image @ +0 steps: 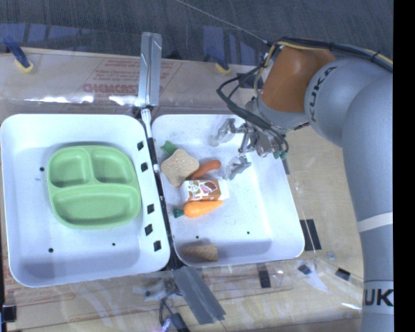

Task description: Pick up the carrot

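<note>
Camera view: two white bins side by side on the tabletop. Left bin holds a green divided plate. Right bin holds the food items. Carrot lies roughly flat near the bin's middle, orange body pointing toward 3 o'clock, green stub toward 9 o'clock, just below a small printed box and touching or nearly touching it. A second orange-red piece, sausage-like, sits at 12 o'clock of the box, next to a bread slice. Small green bit at 11 o'clock of the bread. Brownish flat item at the bin's 6 o'clock edge.

Arm, grey with an orange band, comes in from 3 o'clock. Claw hangs over the right bin's upper part, fingers spread apart with nothing between them. Carrot is at about 7 o'clock from the claw, apart from it, with the orange-red piece and the box lying between. Lower finger tip is near the orange-red piece, not touching the carrot.
</note>
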You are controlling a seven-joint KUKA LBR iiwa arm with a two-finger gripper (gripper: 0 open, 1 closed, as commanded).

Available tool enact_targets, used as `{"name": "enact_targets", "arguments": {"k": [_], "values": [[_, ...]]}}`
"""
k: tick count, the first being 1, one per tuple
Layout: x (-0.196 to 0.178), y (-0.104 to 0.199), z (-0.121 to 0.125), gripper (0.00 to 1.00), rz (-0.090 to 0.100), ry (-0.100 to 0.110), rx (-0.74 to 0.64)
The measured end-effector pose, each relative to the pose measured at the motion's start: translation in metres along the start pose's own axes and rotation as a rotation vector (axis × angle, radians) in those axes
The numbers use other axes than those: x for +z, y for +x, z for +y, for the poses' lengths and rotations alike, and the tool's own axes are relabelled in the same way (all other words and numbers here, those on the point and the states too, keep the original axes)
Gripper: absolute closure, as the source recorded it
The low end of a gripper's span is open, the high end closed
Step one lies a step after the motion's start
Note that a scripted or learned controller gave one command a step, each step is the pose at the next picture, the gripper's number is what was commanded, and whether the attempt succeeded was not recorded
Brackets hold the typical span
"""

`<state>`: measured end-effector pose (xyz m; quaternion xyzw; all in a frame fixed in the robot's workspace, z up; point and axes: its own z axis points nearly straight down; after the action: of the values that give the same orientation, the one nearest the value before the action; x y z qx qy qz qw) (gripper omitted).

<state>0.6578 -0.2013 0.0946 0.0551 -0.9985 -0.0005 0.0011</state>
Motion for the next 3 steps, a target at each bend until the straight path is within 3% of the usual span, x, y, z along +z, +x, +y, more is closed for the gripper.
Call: {"name": "enact_targets", "arguments": {"k": [1,2,3], "values": [[-0.009,-0.002,0.002,1.0,0.0,0.0,-0.007],[0.005,-0.004,0.044,1.0,0.002,-0.002,-0.267],[-0.003,-0.005,0.045,1.0,0.003,-0.003,-0.27]]}}
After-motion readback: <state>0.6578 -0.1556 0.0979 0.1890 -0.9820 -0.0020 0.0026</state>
